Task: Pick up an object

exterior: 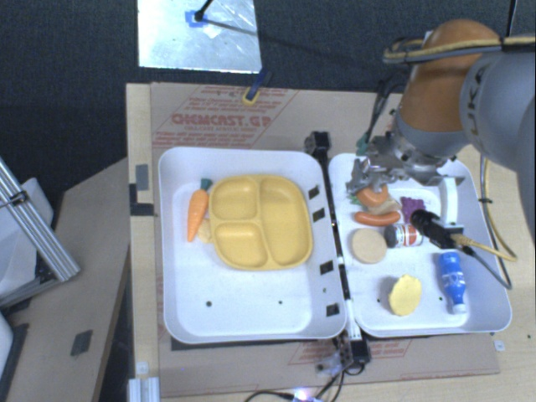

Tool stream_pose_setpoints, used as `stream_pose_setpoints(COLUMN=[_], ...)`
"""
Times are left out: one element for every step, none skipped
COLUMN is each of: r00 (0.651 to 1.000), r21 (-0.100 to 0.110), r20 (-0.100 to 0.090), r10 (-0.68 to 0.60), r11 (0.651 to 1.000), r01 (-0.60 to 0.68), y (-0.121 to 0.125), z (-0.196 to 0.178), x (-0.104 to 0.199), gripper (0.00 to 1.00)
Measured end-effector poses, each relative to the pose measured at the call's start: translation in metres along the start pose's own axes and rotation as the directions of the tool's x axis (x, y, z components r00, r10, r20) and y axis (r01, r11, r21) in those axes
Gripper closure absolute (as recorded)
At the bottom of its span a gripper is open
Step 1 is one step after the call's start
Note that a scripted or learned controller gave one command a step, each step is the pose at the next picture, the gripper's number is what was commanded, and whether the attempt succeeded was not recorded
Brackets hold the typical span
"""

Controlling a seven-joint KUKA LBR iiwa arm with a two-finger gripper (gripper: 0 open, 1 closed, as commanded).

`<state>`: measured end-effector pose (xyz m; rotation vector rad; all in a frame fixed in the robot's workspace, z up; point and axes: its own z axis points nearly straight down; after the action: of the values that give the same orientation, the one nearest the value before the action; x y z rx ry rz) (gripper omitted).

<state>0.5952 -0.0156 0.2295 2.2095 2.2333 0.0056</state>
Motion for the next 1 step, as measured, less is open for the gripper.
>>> stream_pose_setpoints(r00=[1.000], r21=[0.001], r20=[0.001], r10=[0.001], r11=[1.000], r01=[-0.001], y=[0.0083], z=[0.0117], x=[0.0512], gripper=[1.00])
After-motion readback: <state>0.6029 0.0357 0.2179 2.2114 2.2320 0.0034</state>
